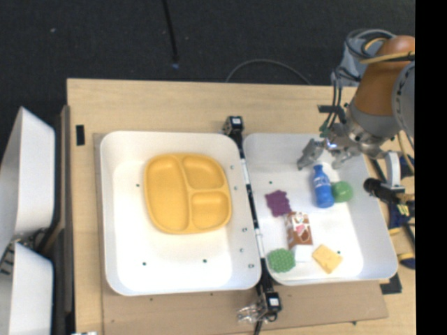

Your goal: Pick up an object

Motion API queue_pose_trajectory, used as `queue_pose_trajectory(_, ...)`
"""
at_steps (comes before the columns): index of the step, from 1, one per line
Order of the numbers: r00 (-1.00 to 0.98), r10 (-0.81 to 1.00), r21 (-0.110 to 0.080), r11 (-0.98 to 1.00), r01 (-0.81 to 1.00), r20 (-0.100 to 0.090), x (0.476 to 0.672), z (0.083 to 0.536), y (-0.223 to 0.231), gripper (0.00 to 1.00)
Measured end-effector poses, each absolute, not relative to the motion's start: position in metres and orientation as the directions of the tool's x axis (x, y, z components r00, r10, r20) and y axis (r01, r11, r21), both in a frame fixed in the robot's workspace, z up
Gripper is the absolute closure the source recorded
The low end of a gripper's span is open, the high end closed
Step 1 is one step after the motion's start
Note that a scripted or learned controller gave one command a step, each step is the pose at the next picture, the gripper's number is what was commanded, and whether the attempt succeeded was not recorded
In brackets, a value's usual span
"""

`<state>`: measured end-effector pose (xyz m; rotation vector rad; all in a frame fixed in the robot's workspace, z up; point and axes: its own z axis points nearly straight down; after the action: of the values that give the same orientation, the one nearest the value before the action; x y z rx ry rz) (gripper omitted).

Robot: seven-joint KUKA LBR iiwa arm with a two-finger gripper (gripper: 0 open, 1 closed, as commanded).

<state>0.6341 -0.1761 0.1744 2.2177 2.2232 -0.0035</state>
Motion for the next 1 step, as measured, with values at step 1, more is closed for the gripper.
queue_pose_trajectory(1, -0.001, 1.0, 0.0, 0.001, 1.0, -0.003, 0.6347, 0.1334, -0.176, 0.0)
